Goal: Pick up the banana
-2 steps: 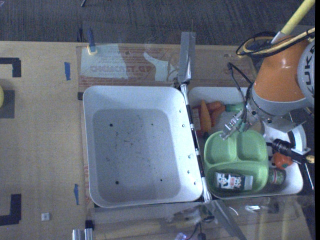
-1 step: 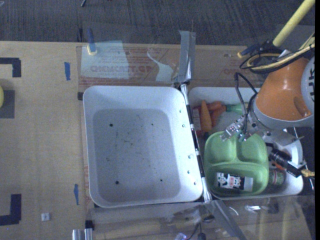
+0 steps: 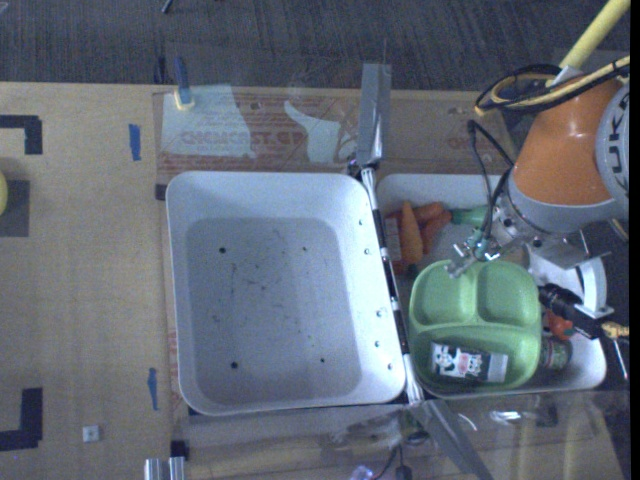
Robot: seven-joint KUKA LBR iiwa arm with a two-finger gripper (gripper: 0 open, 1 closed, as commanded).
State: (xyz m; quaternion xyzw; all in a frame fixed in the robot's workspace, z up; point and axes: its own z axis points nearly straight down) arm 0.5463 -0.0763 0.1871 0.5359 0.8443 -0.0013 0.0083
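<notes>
Spanning most of the view, a pale wooden bench (image 3: pixel 80 298) carries black corner marks (image 3: pixel 25 133) and short strips of blue tape (image 3: pixel 134 140). Dark grey carpet (image 3: pixel 300 18) runs along the top beyond it. Two white bins sit side by side. The left bin (image 3: pixel 270 183) has dark specks scattered on its floor.

The right bin (image 3: pixel 590 368) holds a green divided plate (image 3: pixel 500 308), with orange carrots (image 3: pixel 411 230) just beside the plate's upper left and a small black-and-white carton (image 3: pixel 468 363) lying on its lower edge. A yellow shape (image 3: pixel 3 193) sits at the bench's far left edge, cut off too much to identify.

The grey arm (image 3: pixel 560 158), with its orange band, reaches in from the right over the right bin. Its claw (image 3: pixel 478 248) hangs at the plate's upper rim, near the carrots. Whether the claw is open or closed cannot be told, and nothing can be seen held in it. Where the banana lies cannot be told either.
</notes>
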